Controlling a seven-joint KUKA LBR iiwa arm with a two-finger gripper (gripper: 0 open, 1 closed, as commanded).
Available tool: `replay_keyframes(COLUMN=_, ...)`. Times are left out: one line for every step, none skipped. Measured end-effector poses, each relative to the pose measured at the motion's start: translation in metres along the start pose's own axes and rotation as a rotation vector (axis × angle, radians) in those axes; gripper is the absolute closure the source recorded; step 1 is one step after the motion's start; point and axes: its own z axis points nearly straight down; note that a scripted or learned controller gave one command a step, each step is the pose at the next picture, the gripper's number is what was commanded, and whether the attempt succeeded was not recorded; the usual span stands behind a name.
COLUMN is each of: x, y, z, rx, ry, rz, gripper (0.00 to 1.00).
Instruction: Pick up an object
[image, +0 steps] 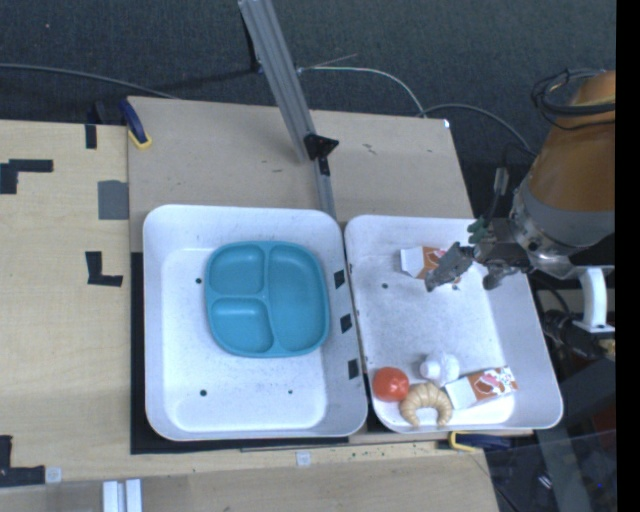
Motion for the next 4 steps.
replay_keyframes(x=0.000, y=0.000, z=0.000, rx=0.000, ry=0.000, rz=0.000, gripper=0.00)
replay_keyframes(x=-0.005, y=-0.005, z=0.046, rx=0.005, ry=0.000, rz=0.002, gripper=0.00)
replay_keyframes(x=-0.002, y=-0.005, z=0.110, rx=0.008, ry=0.001, rz=0.002, gripper=0.00)
replay_keyframes(x=-0.002, y=-0.011, z=0.154, rx=0.007, ry=0.001, rz=0.002, gripper=0.00)
